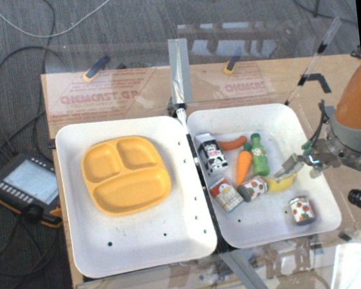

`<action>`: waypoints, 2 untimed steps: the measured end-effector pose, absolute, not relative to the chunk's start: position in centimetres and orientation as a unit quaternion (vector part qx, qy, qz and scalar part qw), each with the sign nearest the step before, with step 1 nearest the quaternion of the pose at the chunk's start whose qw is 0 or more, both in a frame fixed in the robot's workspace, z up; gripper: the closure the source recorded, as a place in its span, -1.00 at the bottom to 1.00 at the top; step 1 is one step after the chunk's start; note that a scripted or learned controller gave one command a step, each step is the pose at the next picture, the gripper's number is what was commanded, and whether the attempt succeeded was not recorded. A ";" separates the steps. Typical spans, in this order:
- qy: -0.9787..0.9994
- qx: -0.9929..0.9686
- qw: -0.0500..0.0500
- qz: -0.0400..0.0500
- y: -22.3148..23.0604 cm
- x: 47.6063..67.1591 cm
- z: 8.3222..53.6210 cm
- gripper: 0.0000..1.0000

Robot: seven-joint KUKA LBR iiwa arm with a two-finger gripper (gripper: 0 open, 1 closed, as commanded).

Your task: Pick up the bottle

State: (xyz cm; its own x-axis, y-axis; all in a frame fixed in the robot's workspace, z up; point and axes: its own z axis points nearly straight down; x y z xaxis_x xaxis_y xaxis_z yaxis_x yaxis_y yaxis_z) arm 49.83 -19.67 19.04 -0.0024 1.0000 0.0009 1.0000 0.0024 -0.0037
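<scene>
The bottle is small and green with a pale label. It lies in the right bin, near the middle, with its neck pointing to the back. An orange carrot lies right beside it on the left. My gripper reaches in over the bin's right side, a little to the right of the bottle and above a yellow banana. It is apart from the bottle and nothing shows in its grasp.
The right bin also holds a cow-print carton, a red sausage, a strawberry carton, a tipped can and a strawberry can. A yellow divided plate sits in the left bin.
</scene>
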 end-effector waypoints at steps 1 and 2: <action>-0.731 -0.682 -0.001 0.001 -17.9 56.9 9.4 -1.00; -0.731 -0.682 0.000 0.001 -17.7 56.9 10.2 1.00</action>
State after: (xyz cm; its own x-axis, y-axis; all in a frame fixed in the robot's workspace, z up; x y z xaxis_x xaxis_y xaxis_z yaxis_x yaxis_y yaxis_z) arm 56.91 -17.74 10.22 -0.0700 0.9975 -0.0006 0.9975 0.0700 -0.0017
